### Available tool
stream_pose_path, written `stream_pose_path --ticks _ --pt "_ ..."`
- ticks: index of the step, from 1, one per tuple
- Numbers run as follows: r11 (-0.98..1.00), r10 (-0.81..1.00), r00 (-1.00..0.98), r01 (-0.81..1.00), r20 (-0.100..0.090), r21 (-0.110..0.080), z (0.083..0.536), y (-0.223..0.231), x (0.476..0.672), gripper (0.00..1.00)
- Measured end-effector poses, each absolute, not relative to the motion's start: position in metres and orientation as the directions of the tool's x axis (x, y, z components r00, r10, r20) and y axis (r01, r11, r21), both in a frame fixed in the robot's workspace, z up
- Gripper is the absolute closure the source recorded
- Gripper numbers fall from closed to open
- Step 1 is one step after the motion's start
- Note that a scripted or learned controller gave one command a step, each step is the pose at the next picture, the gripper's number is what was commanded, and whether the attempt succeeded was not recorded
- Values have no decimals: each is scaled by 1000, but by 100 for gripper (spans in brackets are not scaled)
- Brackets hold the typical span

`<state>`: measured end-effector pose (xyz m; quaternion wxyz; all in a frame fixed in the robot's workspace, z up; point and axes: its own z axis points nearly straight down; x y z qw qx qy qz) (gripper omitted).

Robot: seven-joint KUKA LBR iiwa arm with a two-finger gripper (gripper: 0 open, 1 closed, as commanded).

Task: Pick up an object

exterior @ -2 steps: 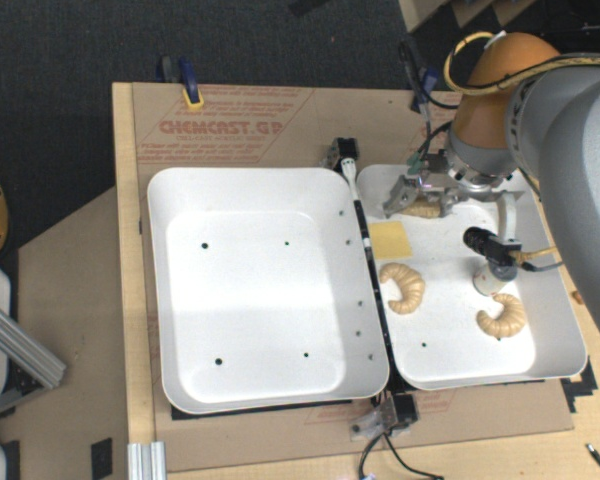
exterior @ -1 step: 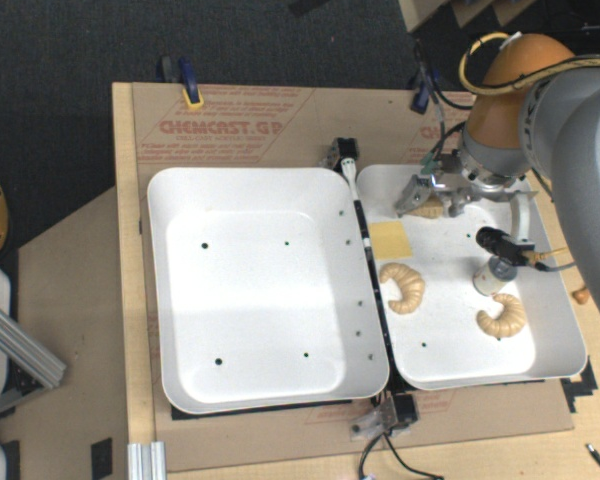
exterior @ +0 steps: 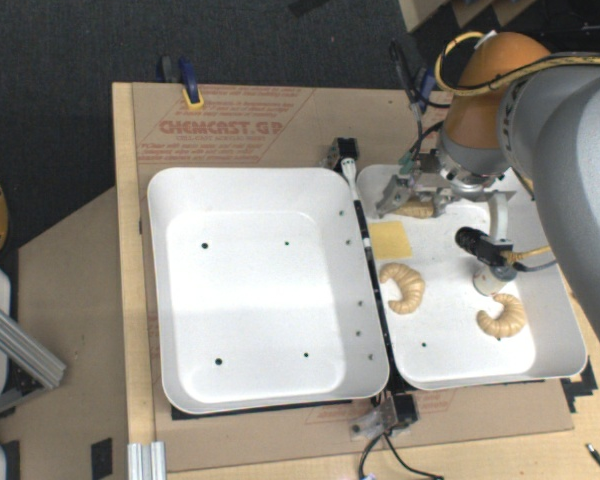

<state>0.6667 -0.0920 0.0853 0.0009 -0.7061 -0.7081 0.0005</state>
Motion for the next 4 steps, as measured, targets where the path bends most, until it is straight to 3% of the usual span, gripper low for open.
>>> stream_pose_path --ticks 1,2,3,4 --pt "2 1000 -2 1000 -1 -14 94 -95 664 100" --pt "6 1000 -6 1000 0 9 191 -33 658 100" --pt "15 1000 -15 1000 7 18 313 98 668 100" --pt "9 1000 -9 1000 4 9 356 170 666 100"
